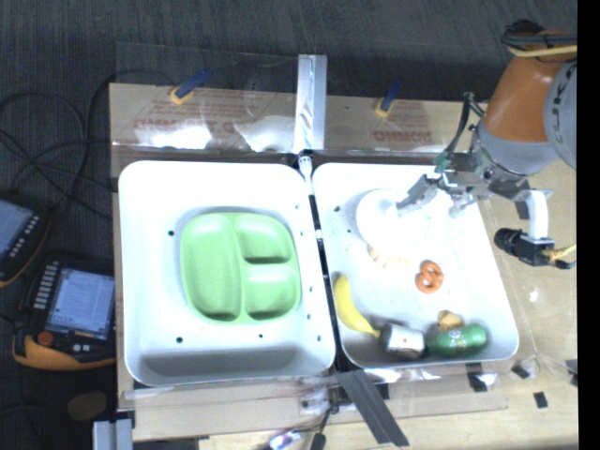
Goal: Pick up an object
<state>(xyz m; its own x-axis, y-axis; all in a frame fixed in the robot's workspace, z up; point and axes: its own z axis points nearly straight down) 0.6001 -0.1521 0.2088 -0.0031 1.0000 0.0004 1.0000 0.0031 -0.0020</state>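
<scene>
- Pincer hangs spread wide over my right bin, gripping nothing.
- One banana, one pretzel, one green bottle lie below.
- Left bin: one green divided plate.

Bright even overhead light, white bins glaring, soft focus.

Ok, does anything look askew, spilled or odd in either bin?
Nothing spilled. In the right bin, the green bottle lies on its side in the near corner, crowded with the banana. The green tray sits flat.
</scene>
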